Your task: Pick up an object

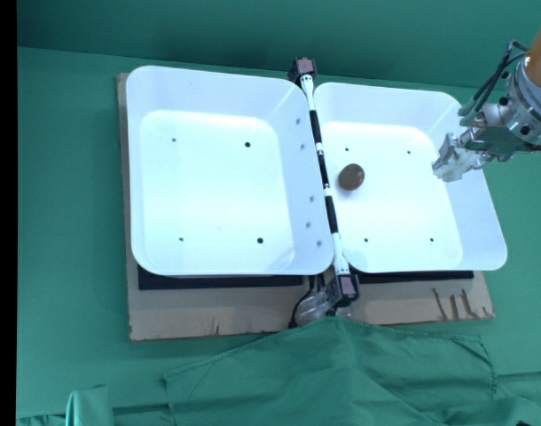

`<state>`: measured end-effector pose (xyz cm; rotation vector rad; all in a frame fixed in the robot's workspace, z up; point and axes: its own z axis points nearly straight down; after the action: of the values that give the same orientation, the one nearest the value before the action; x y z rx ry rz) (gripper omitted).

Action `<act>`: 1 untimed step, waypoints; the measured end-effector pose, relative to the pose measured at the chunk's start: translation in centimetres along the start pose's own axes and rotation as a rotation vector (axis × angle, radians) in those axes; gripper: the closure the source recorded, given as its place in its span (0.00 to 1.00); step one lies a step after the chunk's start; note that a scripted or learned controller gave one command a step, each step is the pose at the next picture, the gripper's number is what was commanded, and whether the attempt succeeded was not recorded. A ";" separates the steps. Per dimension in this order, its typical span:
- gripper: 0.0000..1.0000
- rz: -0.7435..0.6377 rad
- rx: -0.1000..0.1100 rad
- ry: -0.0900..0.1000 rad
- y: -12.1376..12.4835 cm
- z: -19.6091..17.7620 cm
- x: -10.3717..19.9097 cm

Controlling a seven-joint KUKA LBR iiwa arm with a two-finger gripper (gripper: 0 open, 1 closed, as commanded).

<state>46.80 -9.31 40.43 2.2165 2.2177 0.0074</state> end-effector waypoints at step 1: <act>1.00 0.003 0.002 0.000 0.0 -0.7 0.8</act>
<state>46.77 -8.47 41.11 2.2203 2.2158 0.0050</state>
